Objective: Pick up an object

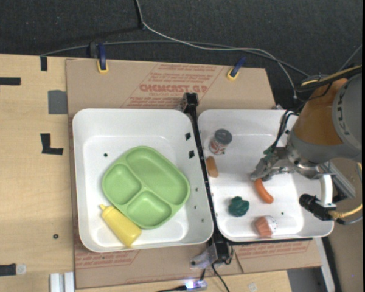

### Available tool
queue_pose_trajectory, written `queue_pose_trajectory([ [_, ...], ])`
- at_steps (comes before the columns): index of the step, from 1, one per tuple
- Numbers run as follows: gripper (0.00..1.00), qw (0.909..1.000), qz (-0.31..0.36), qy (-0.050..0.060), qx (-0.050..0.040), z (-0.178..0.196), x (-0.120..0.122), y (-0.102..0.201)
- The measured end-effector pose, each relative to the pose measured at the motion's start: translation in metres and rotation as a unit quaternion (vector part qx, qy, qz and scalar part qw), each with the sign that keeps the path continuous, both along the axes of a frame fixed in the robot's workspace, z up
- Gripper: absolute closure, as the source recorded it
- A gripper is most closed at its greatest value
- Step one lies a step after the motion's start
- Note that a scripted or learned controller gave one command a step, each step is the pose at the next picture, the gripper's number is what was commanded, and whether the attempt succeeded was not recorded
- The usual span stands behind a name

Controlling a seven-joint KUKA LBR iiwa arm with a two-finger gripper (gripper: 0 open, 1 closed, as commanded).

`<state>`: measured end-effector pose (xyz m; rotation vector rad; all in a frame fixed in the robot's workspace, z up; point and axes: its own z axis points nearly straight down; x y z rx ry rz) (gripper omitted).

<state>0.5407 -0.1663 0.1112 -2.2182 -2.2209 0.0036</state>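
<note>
The hand [263, 171], its opening impossible to tell, sits in the right bin [243, 230] just above the orange carrot-like piece [264, 191], whose slim, tilted shape may roll aside should the hand close off-centre.

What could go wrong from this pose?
1. The gripper sits just above the orange sausage-shaped piece; a slightly offset descent may nudge or roll it rather than grasp it.
2. The green item and pink item lie nearby and could be bumped.
</note>
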Motion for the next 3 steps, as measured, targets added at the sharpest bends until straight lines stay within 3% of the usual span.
queue_pose_trajectory([
  [2,1.0,1.0,0.0,-0.004,-0.0008,0.114,0.003,-0.007],
  [3,1.0,1.0,0.0,-0.003,-0.0006,0.149,0.004,-0.006],
])
